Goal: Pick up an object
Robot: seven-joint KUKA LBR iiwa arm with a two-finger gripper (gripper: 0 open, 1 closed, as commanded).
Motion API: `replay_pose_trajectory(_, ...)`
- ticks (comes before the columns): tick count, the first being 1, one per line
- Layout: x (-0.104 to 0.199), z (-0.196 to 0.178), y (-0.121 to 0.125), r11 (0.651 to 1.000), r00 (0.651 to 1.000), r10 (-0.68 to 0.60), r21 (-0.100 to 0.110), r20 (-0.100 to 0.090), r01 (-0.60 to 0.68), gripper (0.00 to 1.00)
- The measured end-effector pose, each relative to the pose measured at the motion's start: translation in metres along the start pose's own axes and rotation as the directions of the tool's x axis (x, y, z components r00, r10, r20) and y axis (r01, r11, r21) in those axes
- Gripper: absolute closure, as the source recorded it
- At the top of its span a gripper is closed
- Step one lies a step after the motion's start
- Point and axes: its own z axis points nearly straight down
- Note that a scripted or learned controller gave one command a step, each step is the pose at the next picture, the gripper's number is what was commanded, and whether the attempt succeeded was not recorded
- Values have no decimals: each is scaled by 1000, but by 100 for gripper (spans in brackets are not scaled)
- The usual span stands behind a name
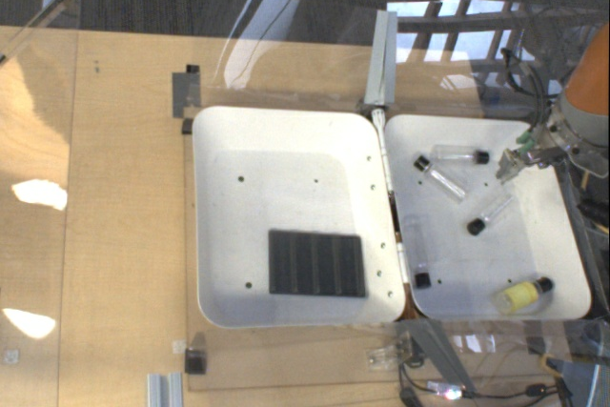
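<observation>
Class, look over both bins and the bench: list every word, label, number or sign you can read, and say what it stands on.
There is none that can be read.
Yellow-filled vial in the right bin: no print can be made out; too small to tell.
Clear vials: no marking can be made out.
Black ridged tray in the left bin: plain ridges, no text.

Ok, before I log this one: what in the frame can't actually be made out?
- Tool: small and partly merged with cabling at the right bin's upper right; whether it grips anything is unclear.
- Arm: cut off by the camera view's right edge.
- Clear vials: transparent against white, so their outlines and contents are uncertain.
- Small black item near the bin's lower left: too small to identify.
- Yellow-filled vial: contents unidentifiable.
</observation>
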Motion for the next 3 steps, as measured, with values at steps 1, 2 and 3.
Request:
replay_pose_trajectory(1, 14, -84, -14, 916, 916, -401, -2, 3, 401, 100)
replay_pose_trajectory(2, 0, -114, -4, 623, 623, -782, -2, 3, 782, 100)
replay_pose_trajectory(3, -1, -118, 2, 403, 403, -915, -1, 5, 915, 100)
